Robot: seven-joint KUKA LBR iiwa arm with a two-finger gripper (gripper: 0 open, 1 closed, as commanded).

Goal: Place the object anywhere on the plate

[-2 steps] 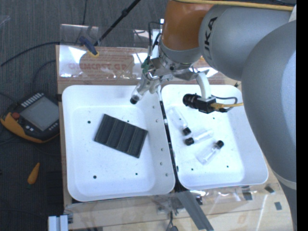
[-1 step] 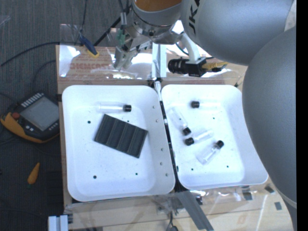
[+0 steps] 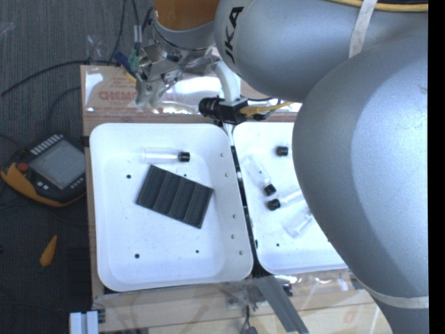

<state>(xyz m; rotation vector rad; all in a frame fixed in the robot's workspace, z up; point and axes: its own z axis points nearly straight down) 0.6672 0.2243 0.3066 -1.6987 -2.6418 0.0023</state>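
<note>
jaws [image 3: 149,82] — spread unclear — hover beyond the left bin [image 3: 111,256], well apart from the vial [image 3: 165,156].

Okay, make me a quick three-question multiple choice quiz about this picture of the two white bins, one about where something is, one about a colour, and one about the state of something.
1. Where does the dark ribbed plate lie?
A. In the left bin
B. In the right bin
C. On the floor

2. What colour is the cap on the clear tube in the left bin?
A. Red
B. Black
C. Yellow

3. How does that tube stand to the plate?
A. On it
B. Under it
C. Beside it, on the bin floor

Answers: 1 A, the plate sits mid-bin on the left. 2 B, the cap end is black. 3 C, the tube lies just beyond the plate's far edge.
</note>
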